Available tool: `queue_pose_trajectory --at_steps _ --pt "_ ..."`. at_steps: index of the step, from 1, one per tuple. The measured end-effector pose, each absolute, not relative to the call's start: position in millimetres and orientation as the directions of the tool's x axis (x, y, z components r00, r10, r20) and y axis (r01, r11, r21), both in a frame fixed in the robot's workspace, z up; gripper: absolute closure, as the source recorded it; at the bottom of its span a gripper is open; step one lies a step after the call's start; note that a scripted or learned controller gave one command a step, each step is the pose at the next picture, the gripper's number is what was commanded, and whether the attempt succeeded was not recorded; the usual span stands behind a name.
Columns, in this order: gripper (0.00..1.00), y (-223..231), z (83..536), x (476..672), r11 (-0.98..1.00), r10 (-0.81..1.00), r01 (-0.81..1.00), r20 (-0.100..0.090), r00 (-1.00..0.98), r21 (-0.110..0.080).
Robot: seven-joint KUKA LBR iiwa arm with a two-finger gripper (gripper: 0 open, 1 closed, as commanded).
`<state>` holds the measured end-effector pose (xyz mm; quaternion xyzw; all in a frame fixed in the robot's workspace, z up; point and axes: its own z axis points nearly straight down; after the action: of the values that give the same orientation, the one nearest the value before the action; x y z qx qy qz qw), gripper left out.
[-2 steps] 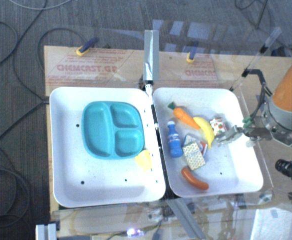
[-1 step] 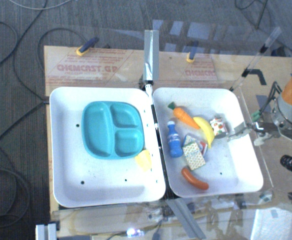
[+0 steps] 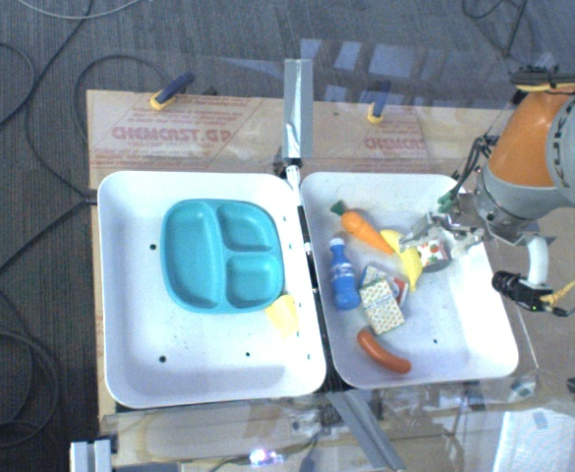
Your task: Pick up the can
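The can [image 3: 432, 254], small with a red and white label, lies tilted in the upper right part of the right bin [image 3: 474, 347], touching the right end of a yellow banana [image 3: 405, 260]. The gripper [image 3: 442, 226] sits directly over it, its metal parts overlapping the can's upper side, but the angle does not let me tell whether the can is between the jaws or whether they stand wide or narrow. The grey arm [image 3: 538, 180], with its orange band, comes in from the right edge and reaches down over the bin's upper right corner. Just left of the banana, an orange carrot [image 3: 367, 231] with a green top lies at a slant, pointing toward the bin's upper left. Below the carrot stands a small blue bottle [image 3: 343, 275] with a white cap, close to the bin's left wall. Beside the bottle, toward the centre, is a checkered packet [image 3: 382, 306] with a small red and white item touching its upper right side. Near the front of the bin lies a reddish sausage [image 3: 383, 352], well apart from the can. The left bin [image 3: 130, 362] holds a turquoise divided plate [image 3: 223, 254] with three compartments, set toward its upper middle. A pale yellow piece [image 3: 283, 313] rests just beside the plate's lower right corner, near the wall between the two bins. Both bins rest on a brown board [image 3: 169, 136] with two yellow clamps along its far edge.
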<state>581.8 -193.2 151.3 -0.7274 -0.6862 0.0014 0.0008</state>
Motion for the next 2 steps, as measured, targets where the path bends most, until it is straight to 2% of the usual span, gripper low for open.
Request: queue_pose_trajectory --at_steps 1,2 --pt "0.0 -202.3 93.6 594.9 -0.003 1.0 1.0 0.0 0.003 -0.001" --pt "1.0 -201.0 103.4 595.6 -0.001 1.0 1.0 0.0 0.001 0.0"
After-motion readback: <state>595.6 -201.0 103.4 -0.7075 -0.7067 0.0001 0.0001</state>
